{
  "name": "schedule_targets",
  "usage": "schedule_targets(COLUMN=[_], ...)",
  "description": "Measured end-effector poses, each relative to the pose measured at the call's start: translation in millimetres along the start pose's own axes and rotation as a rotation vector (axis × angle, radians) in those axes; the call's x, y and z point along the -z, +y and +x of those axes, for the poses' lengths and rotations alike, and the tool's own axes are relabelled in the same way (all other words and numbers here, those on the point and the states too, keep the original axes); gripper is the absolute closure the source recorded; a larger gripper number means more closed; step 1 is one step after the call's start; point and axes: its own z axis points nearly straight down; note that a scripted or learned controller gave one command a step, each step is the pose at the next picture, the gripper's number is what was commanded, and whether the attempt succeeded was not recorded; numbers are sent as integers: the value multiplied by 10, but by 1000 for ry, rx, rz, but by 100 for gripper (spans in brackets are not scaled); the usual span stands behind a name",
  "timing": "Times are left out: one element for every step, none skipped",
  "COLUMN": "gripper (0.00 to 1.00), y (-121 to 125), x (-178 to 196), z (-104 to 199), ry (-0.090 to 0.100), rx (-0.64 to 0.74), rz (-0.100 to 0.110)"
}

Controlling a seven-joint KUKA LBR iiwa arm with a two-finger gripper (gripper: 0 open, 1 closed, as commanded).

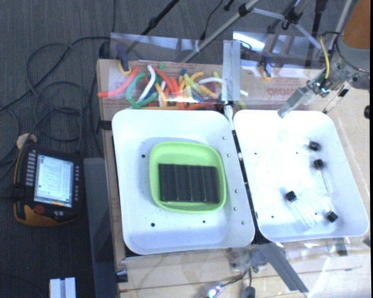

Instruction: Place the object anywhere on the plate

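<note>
Camera view: two white bins are seen side by side, the gripper (287,108) poised over the right bin's (267,166) far edge.
One green plate (186,154) bearing one dark slatted object (189,183) is set in the left bin (130,166); four small black pieces (290,195) are scattered in the right.

Dark ridged slab (188,183) flat on green plate (155,166)

a robotics lab: two white bins (174,241) sit side by side on a wooden bench (109,92), a handheld control tablet (46,182) lies on the grey carpet (43,42) with cables (25,85) trailing, and metal tripod legs (267,5) and clamps stand behind the bench.
</note>
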Motion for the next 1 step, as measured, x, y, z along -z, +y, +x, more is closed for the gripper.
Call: schedule_targets(gripper=[0], y=[3], x=[385], z=[-3], ry=[-1], rx=[-3], rz=[-3])
